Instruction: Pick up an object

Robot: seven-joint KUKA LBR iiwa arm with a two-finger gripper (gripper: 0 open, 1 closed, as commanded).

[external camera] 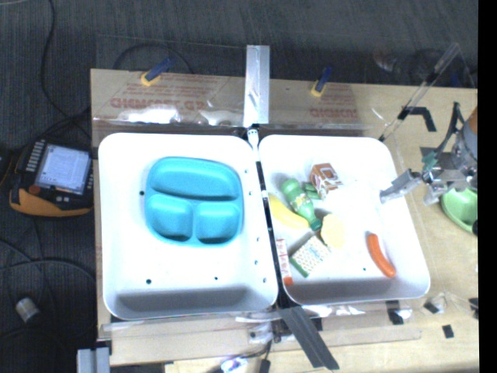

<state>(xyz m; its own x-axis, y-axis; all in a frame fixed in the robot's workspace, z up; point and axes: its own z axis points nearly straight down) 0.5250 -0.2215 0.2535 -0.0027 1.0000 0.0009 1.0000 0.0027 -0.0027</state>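
The right bin (404, 282) holds several toy food items. A green piece (297, 195) lies beside a yellow banana (284, 212). A small brown and white box (325, 177) is behind them, and a pale yellow wedge (333, 230) sits near the middle. A green and white carton (310, 256) and a red and white packet (283, 259) lie toward the front. An orange sausage (380, 254) rests at the front right. My gripper (397, 186) hangs over the bin's right rim, apart from all the items and with nothing seen in it.
The left bin (124, 278) carries a blue divided tray (194, 200). A light green object (463, 206) sits on the bench right of the bins. A metal bar (257, 84) stands behind the seam between the bins. A handheld device (56, 173) lies on the floor at left.
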